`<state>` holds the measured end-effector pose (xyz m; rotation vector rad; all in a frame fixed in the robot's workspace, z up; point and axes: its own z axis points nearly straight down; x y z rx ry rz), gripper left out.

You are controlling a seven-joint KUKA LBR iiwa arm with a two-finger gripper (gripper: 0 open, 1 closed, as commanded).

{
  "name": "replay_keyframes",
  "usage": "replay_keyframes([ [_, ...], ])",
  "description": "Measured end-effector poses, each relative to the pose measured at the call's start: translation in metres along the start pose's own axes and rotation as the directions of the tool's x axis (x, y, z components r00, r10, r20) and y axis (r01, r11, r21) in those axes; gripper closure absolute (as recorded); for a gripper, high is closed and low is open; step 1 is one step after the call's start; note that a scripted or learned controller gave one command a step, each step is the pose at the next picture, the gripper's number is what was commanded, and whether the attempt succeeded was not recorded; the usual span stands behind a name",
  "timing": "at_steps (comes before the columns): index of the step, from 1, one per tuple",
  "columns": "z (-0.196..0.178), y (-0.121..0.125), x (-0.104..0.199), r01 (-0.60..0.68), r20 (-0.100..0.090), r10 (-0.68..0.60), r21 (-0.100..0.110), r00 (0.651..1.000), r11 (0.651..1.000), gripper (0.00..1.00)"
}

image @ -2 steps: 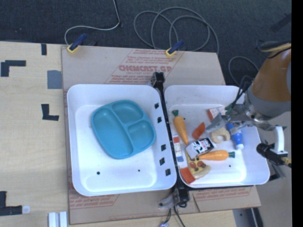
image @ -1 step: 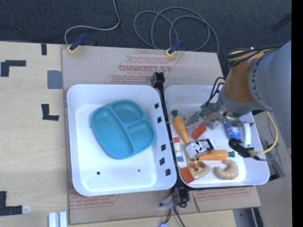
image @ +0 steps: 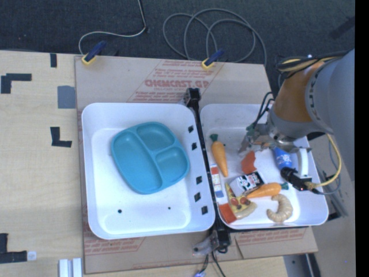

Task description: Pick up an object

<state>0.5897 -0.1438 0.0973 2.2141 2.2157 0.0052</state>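
The worktop (image: pixel 34 172) carries a cardboard sheet (image: pixel 167 79) and on it two shallow white bins side by side. The arm (image: pixel 323 91), grey with an orange band, reaches in from the right and bends down over the right bin (image: pixel 230 117), its wrist hanging above the far middle of that bin. The left bin (image: pixel 92 212) holds a blue divided plate (image: pixel 151 156), lying flat and well apart from the arm. The right bin holds all the small pieces: a toy carrot (image: pixel 219 156) near its left wall, a second carrot (image: pixel 264 190) lying across the near part, a croissant (image: pixel 281 209) just beside it toward the near right corner, a black-and-white carton (image: pixel 247 183), a pizza slice (image: pixel 239 205) at the near left, a blue bottle (image: pixel 283 158) by the right side, and a red piece (image: pixel 248 163) in the middle. The end effector (image: pixel 251 145) sits low over the red piece, but whether it is open or closed cannot be told, nor whether it touches anything. This looks like the descent or closing step on the red piece. The next move calls for a firm close on it and a straight lift, keeping clear of the carton and bottle close by.
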Motion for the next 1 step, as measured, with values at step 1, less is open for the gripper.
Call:
replay_keyframes([
  [1, -0.0877, -0.0171, 0.0915, 0.002, -0.005, -0.002, 0.009, 1.000, 1.000, 1.00],
])
